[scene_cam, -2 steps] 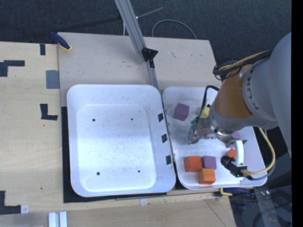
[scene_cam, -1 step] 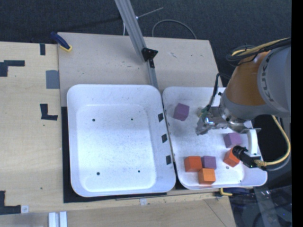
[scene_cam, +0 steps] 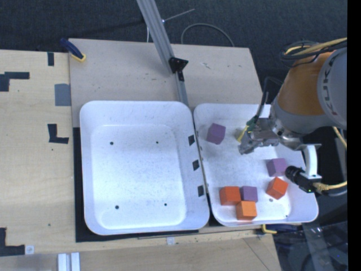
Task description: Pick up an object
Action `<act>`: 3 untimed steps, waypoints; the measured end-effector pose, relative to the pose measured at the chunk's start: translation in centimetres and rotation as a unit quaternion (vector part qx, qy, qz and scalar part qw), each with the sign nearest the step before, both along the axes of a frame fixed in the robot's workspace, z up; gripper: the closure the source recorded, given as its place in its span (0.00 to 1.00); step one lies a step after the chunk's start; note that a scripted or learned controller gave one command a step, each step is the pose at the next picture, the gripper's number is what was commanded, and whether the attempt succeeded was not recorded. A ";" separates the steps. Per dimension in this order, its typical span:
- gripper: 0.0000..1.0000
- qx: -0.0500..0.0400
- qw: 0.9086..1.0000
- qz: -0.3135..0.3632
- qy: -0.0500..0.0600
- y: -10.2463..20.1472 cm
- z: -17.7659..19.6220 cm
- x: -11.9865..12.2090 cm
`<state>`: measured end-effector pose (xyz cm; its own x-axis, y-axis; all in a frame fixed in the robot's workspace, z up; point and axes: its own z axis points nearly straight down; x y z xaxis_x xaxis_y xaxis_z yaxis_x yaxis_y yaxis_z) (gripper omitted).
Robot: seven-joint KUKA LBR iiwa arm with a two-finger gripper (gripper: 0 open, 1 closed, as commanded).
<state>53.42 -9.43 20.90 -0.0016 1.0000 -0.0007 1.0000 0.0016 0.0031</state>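
My gripper (scene_cam: 248,145) hangs over the middle of the right bin (scene_cam: 225,117), reaching in from the right below the orange-banded wrist. A purple cube (scene_cam: 215,133) lies to its left, apart from it. Another purple cube (scene_cam: 276,166) sits just below and right of the gripper. An orange cube (scene_cam: 276,187) lies under that one. Near the bin's front edge, two orange cubes (scene_cam: 229,195) (scene_cam: 246,209) and a purple cube (scene_cam: 249,193) are clustered together. A small yellow-green piece shows beside the gripper; I cannot tell what it is.
The left bin (scene_cam: 135,168) stands beside the right one, sharing a raised rim. A slanted metal pole (scene_cam: 155,24) rises behind the bins. Cables loop at the arm on the right.
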 end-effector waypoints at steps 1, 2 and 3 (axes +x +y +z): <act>1.00 0.001 1.000 0.002 0.002 5.1 1.2 0.8; 1.00 0.001 1.000 0.003 0.002 10.3 2.3 1.9; 1.00 0.001 1.000 0.003 0.002 16.1 1.4 3.8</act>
